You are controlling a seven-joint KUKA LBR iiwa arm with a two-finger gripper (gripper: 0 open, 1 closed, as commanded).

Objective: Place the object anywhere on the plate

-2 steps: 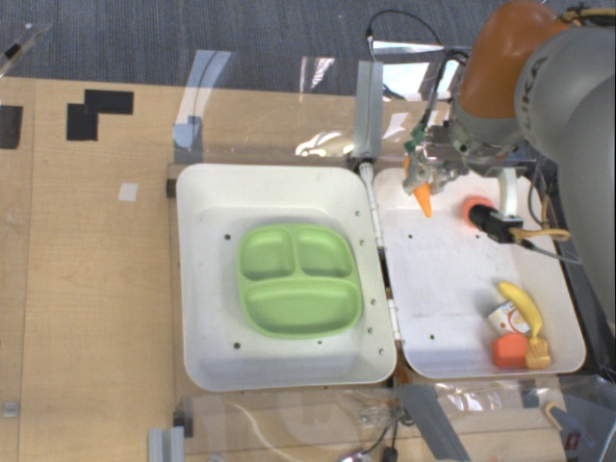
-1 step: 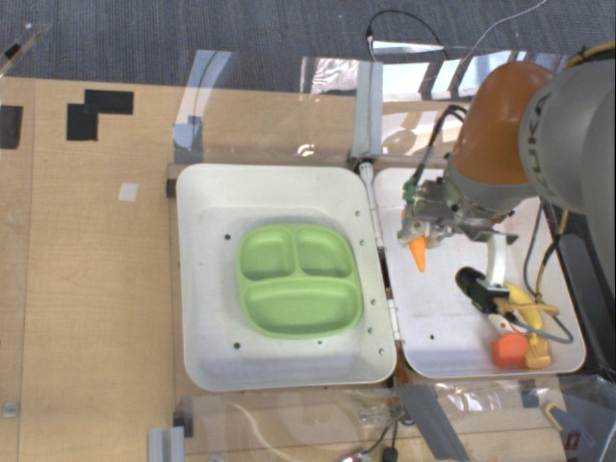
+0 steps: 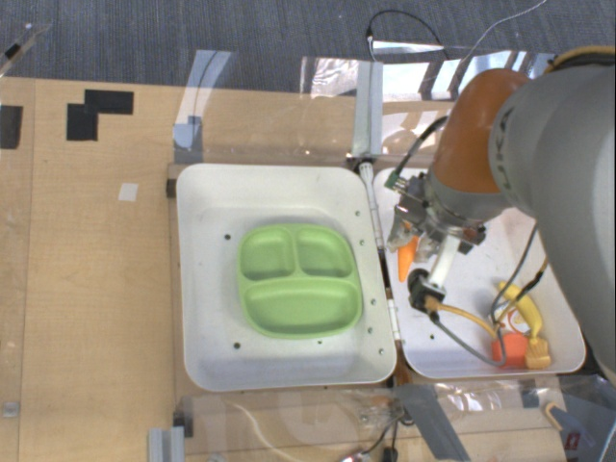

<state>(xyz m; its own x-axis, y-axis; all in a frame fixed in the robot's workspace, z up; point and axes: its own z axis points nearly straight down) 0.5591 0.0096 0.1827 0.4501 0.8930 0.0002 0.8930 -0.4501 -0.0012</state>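
A green divided plate [image 3: 298, 280] lies flat in the middle of the left white bin [image 3: 207, 354]. The gripper [image 3: 412, 237] is low over the left side of the right bin [image 3: 568, 349], close to the wall between the two bins. A small orange object [image 3: 407, 255] pokes out right beneath the gripper; the wrist hides how the two meet. The grey arm with its orange band [image 3: 478, 133] comes in from the upper right and covers much of the right bin.
At the right bin's near right lie a yellow banana-shaped piece [image 3: 525, 308], a red-orange block [image 3: 511, 348] and a small yellow piece [image 3: 538, 357]. A yellow and black cable [image 3: 460, 319] trails from the wrist across that bin's floor.
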